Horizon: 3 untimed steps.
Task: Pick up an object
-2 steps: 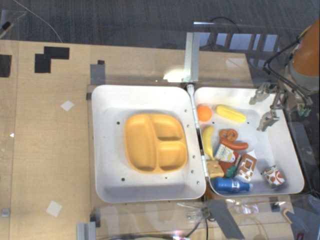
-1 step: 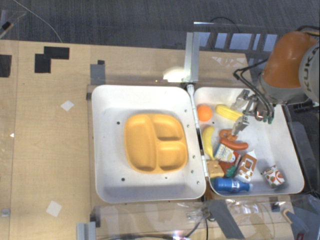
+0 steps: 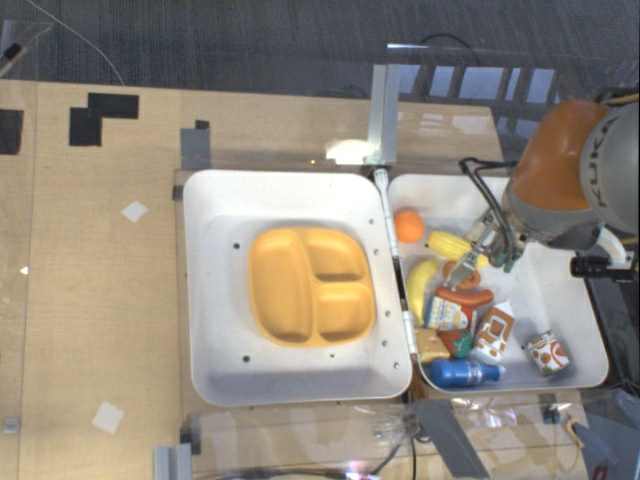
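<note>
Yellow plastic fills the left bin point(image 3: 215, 368) — a divided tray point(image 3: 308, 284) lying flat in its middle — while the clutter for picking sits in the right bin point(image 3: 585, 363). There, packed against the dividing wall, lie an orange point(image 3: 408, 225), a corn cob point(image 3: 447, 242), a banana point(image 3: 422, 284), a red sausage point(image 3: 466, 298), a small carton point(image 3: 447, 313), a brown-and-white box point(image 3: 493, 332), a blue bottle point(image 3: 462, 373) and, apart near the right wall, a little cup point(image 3: 546, 352). The arm point(image 3: 575, 173) reaches in from the right, and its gripper point(image 3: 474, 261) hangs low over the heap, its tip just by the end of the corn cob and above the sausage. Nothing can be seen clamped in it; how wide it stands is lost in the slanted view and the crowd of colours, so I cannot tell. The step looks like the descent onto a target, with no grasp yet made — probably the corn cob or the sausage, though which is unclear. The next move calls for a straight drop onto one item alone, since the neighbours touch and a closing grip could catch two or push the rounded cob aside, followed by a clean lift clear of the heap.
</note>
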Each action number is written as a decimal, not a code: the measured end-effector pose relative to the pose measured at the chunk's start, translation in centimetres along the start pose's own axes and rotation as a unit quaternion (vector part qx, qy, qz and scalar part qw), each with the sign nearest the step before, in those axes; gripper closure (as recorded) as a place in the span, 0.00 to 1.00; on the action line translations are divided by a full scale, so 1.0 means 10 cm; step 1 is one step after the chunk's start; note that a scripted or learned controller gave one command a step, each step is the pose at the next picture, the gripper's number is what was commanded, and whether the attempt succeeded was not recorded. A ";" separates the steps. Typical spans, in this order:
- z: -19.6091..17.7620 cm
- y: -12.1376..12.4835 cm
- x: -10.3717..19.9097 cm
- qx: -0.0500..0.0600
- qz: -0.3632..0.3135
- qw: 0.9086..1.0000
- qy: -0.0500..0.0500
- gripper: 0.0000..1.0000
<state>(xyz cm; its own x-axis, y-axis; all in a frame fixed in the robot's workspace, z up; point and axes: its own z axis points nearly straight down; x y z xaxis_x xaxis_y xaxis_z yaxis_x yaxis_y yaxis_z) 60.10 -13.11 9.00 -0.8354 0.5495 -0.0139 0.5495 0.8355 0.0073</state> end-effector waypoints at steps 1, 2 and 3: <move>0.01 0.16 0.00 0.001 0.041 0.999 0.001 0.00; 0.00 0.15 0.29 0.001 0.150 0.989 0.000 0.00; -0.14 0.18 0.26 -0.002 0.145 0.989 -0.005 1.00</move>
<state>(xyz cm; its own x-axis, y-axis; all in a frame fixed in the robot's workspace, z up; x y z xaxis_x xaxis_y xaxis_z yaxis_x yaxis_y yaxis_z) 58.89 -10.12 10.40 -0.6416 0.7668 -0.0206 0.7666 0.6419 0.0173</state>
